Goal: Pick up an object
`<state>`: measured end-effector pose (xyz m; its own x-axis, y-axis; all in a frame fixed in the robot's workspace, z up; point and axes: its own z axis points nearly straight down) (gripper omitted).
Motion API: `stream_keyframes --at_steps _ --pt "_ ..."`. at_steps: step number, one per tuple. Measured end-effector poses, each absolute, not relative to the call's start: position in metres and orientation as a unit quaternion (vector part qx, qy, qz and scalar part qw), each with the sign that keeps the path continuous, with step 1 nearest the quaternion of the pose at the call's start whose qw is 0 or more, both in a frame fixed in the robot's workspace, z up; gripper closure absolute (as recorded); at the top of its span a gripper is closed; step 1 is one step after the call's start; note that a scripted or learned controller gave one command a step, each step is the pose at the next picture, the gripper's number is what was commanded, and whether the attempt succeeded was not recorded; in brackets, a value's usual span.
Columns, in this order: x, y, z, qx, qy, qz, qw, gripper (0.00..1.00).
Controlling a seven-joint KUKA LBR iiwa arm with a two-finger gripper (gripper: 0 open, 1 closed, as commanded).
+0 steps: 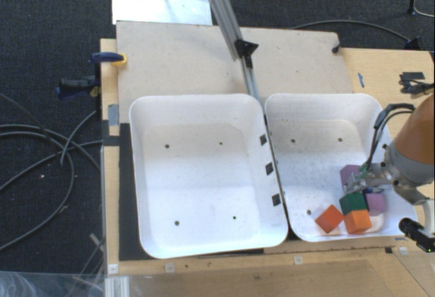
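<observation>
the arm comes in at the lower right of the frame, its gripper point(363, 183) low over the heap of blocks in the lower right corner of the right bin point(319, 119). i can't tell how its tip is set. a green block point(353, 204) sits just under it, touching a purple block point(350, 173), with two orange blocks point(329, 219) in front. looks like the reach-and-grasp step; next it needs to close on one block and lift straight up

White bins point(204, 112) hold orange point(329, 219), green point(353, 204) and purple cubes point(351, 174).
</observation>
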<state>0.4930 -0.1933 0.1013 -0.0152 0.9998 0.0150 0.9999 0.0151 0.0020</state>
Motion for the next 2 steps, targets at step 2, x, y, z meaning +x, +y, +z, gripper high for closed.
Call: stream_keyframes --at_steps 2 --pt "0.558 -0.162 0.294 -0.705 -0.709 -0.0026 -0.006 1.00"
